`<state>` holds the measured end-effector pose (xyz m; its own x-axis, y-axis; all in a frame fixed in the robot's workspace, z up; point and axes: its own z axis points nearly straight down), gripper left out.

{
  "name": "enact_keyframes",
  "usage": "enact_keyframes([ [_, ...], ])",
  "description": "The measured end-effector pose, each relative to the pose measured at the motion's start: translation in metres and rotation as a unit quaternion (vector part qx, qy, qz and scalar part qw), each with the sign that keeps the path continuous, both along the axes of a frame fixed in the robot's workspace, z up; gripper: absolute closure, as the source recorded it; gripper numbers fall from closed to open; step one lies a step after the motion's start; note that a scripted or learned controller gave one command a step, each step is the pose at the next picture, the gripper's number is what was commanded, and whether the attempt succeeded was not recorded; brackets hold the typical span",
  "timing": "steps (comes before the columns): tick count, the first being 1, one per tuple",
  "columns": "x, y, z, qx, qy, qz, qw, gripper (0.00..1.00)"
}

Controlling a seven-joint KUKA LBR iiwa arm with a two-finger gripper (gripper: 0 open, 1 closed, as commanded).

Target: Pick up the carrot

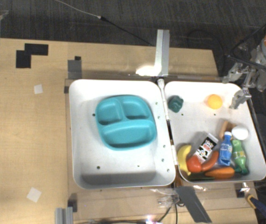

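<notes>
A: What takes up the most room?
B: The wooden tabletop, then the two white bins. The left bin holds a teal divided plate near its middle. The right bin carries the small things.
A: And the arm?
B: It reaches in at the upper right, with the end effector above the right bin's far right corner. I cannot tell how it is set; that part is too cluttered and small.
A: Where is the carrot?
B: The carrot lies flat along the near wall of the right bin, in a pile with a blue bottle, a green bottle, what looks like a banana, and a small black-and-white carton.
A: Anything apart from the pile?
B: A dark teal object by the dividing wall and an orange ball, both near the far side.
</notes>
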<state>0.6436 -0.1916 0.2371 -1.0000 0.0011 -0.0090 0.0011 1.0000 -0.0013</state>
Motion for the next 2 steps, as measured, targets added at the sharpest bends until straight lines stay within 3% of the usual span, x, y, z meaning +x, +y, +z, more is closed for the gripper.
enact_keyframes([
  [1,0.0088,-0.008,-0.1445,0.0012,0.001,-0.085,0.9964,0.0],
  [2,0.0017,-0.0124,-0.1485,0.0006,-0.001,-0.088,0.9961,0.0],
])
